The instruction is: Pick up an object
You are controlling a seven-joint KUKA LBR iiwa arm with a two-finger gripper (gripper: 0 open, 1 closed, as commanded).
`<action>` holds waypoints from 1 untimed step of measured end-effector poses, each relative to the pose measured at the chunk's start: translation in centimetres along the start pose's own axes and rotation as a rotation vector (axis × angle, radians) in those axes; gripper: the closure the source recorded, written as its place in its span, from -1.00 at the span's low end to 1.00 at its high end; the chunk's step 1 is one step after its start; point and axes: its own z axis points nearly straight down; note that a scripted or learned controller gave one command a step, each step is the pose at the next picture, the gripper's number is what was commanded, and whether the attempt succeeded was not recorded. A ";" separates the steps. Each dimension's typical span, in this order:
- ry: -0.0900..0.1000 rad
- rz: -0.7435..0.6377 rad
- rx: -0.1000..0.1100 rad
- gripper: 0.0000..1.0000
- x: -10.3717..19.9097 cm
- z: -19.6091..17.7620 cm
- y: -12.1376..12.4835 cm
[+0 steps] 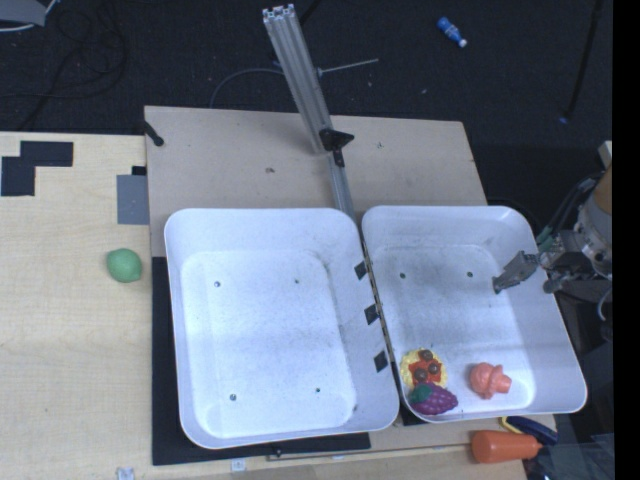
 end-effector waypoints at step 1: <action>0.000 -0.001 0.000 -1.00 0.9 5.9 0.3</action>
